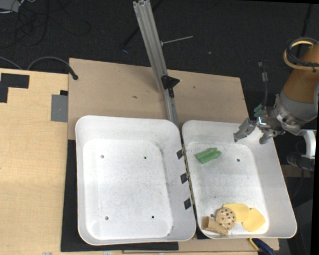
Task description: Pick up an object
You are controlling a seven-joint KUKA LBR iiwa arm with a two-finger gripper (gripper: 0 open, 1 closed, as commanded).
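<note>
The grey arm's two-finger end effector (254,131) hangs over the far right corner of the right-hand shallow white bin (284,204), its fingers spread apart with nothing between them.

The nearest candidate is the small green oblong block (207,154), lying on the bin floor in the far left part of that bin, close to the divide between the two bins. From the end effector it lies to the left in the view and a little nearer the camera — near, but clearly apart, not underneath. Its long axis runs roughly left to right with a slight tilt, the right end sitting farther from the camera.

My reading: the coming move turns on a short sideways shift toward the block, then a descent with the fingers straddling its narrow width.

The other things — a brown perforated round cookie-like piece (225,216) and the pale yellow flat discs (249,217) — cluster at the bin's near edge, well apart from the end effector.
</note>
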